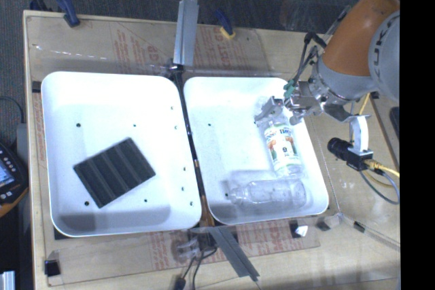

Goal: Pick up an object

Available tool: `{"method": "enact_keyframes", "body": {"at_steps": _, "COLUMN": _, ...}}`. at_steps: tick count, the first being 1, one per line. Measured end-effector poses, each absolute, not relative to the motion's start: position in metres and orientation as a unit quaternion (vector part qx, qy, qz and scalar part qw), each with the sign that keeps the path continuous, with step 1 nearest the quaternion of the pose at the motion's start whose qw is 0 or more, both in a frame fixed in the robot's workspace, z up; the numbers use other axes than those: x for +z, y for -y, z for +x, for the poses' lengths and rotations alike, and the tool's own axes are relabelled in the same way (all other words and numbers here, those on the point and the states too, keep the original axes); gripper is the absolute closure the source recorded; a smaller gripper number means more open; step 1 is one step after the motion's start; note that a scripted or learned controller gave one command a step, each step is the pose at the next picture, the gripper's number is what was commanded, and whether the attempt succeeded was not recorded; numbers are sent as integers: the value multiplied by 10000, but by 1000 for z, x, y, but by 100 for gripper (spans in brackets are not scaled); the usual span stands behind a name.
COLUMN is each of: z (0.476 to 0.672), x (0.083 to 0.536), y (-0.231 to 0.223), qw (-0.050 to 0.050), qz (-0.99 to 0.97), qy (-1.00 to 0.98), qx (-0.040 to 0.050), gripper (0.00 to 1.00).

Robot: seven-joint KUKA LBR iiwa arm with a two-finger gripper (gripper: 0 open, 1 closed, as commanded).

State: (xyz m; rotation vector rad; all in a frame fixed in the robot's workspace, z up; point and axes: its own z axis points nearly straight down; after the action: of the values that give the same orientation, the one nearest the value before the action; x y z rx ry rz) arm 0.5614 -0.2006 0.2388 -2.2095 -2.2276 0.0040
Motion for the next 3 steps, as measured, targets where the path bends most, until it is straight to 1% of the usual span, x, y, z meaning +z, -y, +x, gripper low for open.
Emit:
{"method": "enact_keyframes", "body": {"at_steps": 1, "z": 580, "x": 222, "y": 209, "qw": -3, "qz": -6633, "qy": 7484, "qx": 3, "gripper": 0}}
{"method": "enact_keyframes", "body": {"at_steps": 2, "z": 619, "x": 171, "y": 208, "qw": 5, "qz": -6539, "qy": 7566, "qx": 7, "gripper": 0}}
{"method": "enact_keyframes", "body": {"at_steps": 3, "z": 620, "x": 182, "y": 208, "qw": -10, "qz": -6411, "qy": 7675, "qx": 1, "gripper": 0}}
